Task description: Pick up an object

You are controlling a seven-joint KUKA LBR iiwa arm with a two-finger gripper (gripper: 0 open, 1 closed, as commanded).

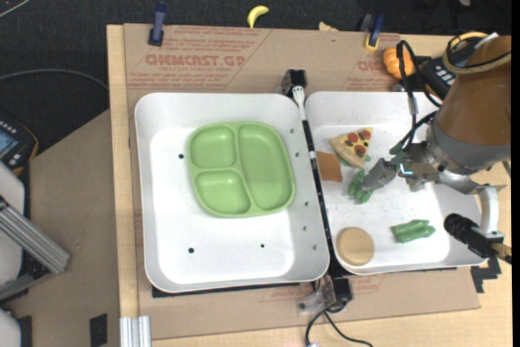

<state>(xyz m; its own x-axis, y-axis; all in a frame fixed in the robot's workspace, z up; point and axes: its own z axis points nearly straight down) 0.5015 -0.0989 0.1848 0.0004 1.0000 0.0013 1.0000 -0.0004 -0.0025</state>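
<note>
Nearest me, the arm (475,114) is leaning over the right bin (422,260), its gripper (375,177) seemingly closing on a green toy vegetable (358,186), and the piece is risking slipping because the fingers are catching only its edge.

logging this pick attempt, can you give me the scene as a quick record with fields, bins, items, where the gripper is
left bin: holds a green divided plate
right bin: holds the items below
pizza slice: near the bin's upper left
brown block: beside the divider, below the pizza slice
dark green item: mid-bin, at the gripper's tip
green pod: lower right
tan round item: lower left corner
gripper: low over the right bin, next to the dark green item; grasp not confirmed
</note>
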